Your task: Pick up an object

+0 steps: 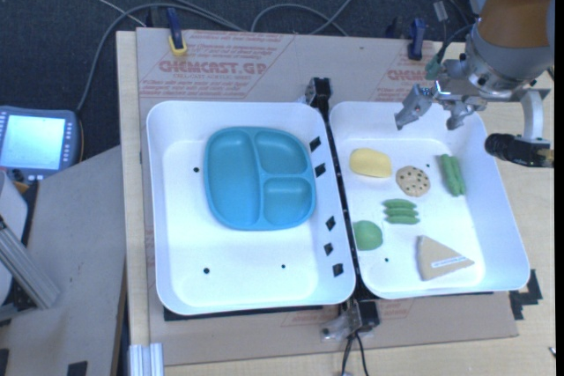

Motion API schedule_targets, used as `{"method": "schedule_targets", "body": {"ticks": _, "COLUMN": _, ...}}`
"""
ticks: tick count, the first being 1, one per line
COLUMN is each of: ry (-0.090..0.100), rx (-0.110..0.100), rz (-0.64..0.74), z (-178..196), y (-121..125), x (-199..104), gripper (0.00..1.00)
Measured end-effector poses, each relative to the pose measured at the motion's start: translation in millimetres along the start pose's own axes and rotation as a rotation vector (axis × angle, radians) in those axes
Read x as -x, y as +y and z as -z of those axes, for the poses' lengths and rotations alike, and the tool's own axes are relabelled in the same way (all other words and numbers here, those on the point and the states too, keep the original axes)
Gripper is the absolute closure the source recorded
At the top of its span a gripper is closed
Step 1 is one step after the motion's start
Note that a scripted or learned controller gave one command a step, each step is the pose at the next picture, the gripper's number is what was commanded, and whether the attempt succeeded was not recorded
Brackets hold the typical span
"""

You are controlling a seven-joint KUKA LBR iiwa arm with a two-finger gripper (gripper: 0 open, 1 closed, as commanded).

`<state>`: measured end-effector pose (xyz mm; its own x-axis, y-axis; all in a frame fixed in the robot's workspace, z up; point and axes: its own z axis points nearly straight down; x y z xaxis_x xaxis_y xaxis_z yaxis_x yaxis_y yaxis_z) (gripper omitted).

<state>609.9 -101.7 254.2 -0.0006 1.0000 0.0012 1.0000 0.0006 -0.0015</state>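
open white floor (493,216) between green bean (452,174) and wedge (441,259).

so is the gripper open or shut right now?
Open. The gripper hangs above the right bin's far edge, fingers spread with a clear gap and nothing between them.

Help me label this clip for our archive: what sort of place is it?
Probably a robotics lab test bench: a robot arm's gripper hangs over two white bins, toy food such as a cookie lies in one, and a teach pendant sits at the left.
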Motion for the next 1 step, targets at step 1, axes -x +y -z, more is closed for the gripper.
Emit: {"method": "schedule_targets", "body": {"ticks": 1, "ry": 0.001, "rx": -0.005, "rz": -0.001, "z": -45.4, "y": -4.0, "x": -7.1, "gripper": 0.0}}
